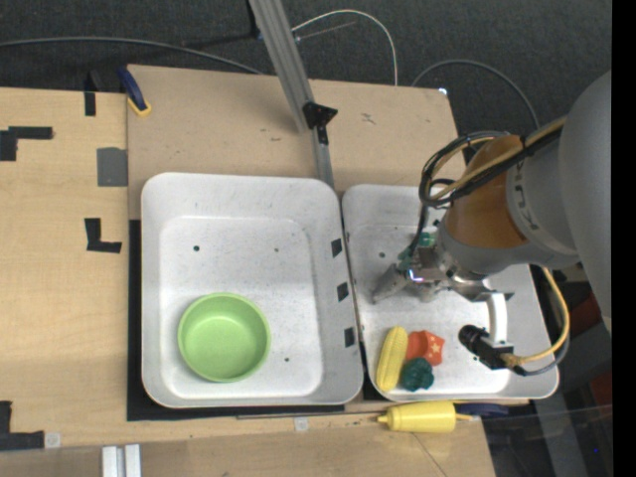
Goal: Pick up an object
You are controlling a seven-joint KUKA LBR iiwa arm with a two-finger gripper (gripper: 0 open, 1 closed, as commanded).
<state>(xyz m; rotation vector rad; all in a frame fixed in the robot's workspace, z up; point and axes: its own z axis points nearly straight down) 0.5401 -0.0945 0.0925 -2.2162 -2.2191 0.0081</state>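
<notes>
**Ana:** Camera view first, since it looks down on both bins. Where is the gripper (397,278)?

**Ben:** Low over the right bin (370,217), near its middle, with the grey arm (556,197) reaching in from the right. Its fingers look spread apart, one dark tip pointing left toward the divider, and nothing sits between them.

**Ana:** And the things it could take?

**Ben:** A small cluster at the near edge of that bin: a yellow corn cob (392,356), an orange-red toy (428,345) just beside it, and a dark green piece (416,374) touching both. They lie near the gripper, toward the front. The left bin (238,207) holds a green bowl (225,337) in its near corner. A yellow bottle-like object (422,417) lies outside on the bench, against the front rim.

**Ana:** So which step?

**Ben:** I'd judge the approach: down in the bin, nothing grasped yet. Next it would need to shift toward the cluster, settle the open fingers around one item, probably the corn, then close and lift. Crowding could spoil the grip.
</notes>
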